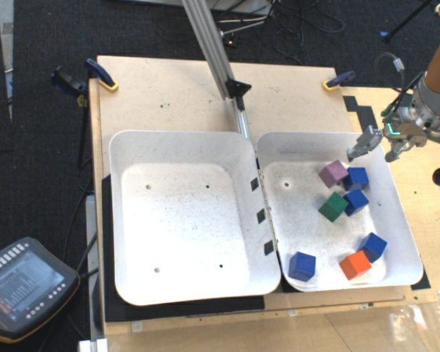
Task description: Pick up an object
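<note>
Purple cube tilted, corner-up

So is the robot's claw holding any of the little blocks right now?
No, nothing is held. The gripper is open above the right bin's far edge, apart from the purple block.

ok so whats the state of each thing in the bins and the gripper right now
gripper: open, holding nothing, above the right bin's far right edge
purple cube: tilted, touching a blue cube
green cube: against another blue cube
orange cube: touching a blue cube
lone blue cube: apart
</note>
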{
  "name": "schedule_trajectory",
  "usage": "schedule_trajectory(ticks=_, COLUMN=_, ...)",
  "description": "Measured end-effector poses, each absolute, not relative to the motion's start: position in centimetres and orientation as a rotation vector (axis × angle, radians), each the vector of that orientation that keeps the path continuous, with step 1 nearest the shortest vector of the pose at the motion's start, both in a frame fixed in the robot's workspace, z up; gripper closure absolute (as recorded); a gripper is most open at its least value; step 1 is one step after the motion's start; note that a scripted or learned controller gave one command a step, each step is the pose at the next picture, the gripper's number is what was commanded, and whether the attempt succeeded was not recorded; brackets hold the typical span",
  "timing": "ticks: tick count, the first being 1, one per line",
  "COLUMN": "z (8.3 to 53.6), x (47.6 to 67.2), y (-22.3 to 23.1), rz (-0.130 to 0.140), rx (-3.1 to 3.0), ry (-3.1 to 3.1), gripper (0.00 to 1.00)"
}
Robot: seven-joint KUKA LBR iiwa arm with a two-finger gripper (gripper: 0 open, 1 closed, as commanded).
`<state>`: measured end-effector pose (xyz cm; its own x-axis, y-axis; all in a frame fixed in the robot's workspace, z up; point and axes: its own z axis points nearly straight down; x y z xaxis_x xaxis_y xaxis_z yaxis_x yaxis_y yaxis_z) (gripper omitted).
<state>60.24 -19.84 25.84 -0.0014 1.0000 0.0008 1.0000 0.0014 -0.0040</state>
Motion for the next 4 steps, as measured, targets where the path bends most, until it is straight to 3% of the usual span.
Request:
schedule_trajectory(ticks=1, z=26.1, x=60.3, y=-19.8, rz=0.001, rx=-2.218, ry=-2.225, gripper=0.0)
schedule_trajectory(ticks=3, z=15.9, x=60.8, y=-20.2, rz=0.004, rx=-2.219, ry=-2.219, gripper=0.0)
schedule_trajectory(ticks=4, z=12.3, x=61.3, y=-20.0, rz=-0.013, rx=-2.233, ry=-2.233, gripper=0.0)
